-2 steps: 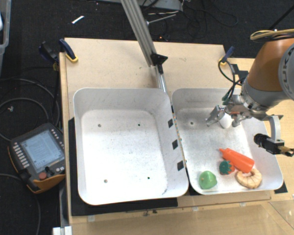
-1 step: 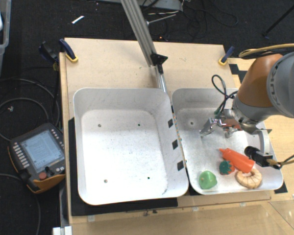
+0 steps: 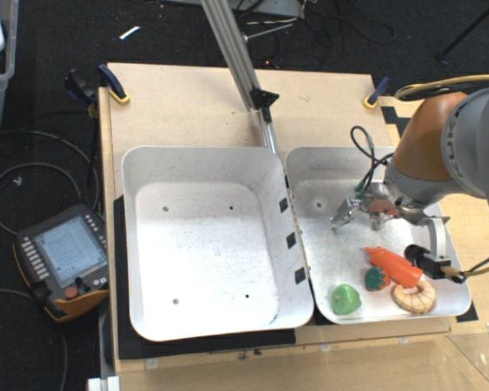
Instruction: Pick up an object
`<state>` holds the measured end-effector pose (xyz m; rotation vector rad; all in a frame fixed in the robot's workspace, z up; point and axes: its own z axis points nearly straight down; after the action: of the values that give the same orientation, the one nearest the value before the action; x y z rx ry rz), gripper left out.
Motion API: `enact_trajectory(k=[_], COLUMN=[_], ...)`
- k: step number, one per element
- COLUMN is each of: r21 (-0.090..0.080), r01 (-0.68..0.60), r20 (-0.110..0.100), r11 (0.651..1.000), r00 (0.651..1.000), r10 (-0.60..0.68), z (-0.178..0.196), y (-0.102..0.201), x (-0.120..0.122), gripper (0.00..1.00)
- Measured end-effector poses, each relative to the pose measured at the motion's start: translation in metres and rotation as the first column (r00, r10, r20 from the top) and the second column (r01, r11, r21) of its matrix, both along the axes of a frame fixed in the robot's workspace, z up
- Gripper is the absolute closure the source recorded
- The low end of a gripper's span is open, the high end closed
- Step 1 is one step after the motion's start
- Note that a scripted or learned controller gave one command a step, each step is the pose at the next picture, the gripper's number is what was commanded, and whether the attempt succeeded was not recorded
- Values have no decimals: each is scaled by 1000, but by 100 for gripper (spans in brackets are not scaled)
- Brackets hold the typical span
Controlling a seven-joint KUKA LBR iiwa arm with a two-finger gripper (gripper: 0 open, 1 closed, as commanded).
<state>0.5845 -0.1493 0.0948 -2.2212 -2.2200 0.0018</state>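
Two shallow white bins side by side on a pale wooden bench (image 3: 187,108). The grey arm with an orange band (image 3: 440,149) reaches over the right white bin (image 3: 322,169); its two-finger gripper (image 3: 346,213) hangs above the bin's centre, metal fingers spread apart with nothing between them. Grouped by the bin's near right corner: an orange carrot-shaped toy (image 3: 394,266), a small dark-green object (image 3: 376,278) touching it, a tan ring-shaped doughnut toy (image 3: 414,297) just beside, and a round green ball (image 3: 345,299) near the front edge. The left white bin (image 3: 143,169) adjoins.
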Motion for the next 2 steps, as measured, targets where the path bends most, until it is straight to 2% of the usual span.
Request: enact_trajectory(k=[1,2], r21=[0,-2], r01=[0,-2], r20=[3,8], r11=[1000,1000], r00=[1000,1000], r10=[0,2], z=[11,74], y=[0,-2], x=[1,0], gripper=[100,100])
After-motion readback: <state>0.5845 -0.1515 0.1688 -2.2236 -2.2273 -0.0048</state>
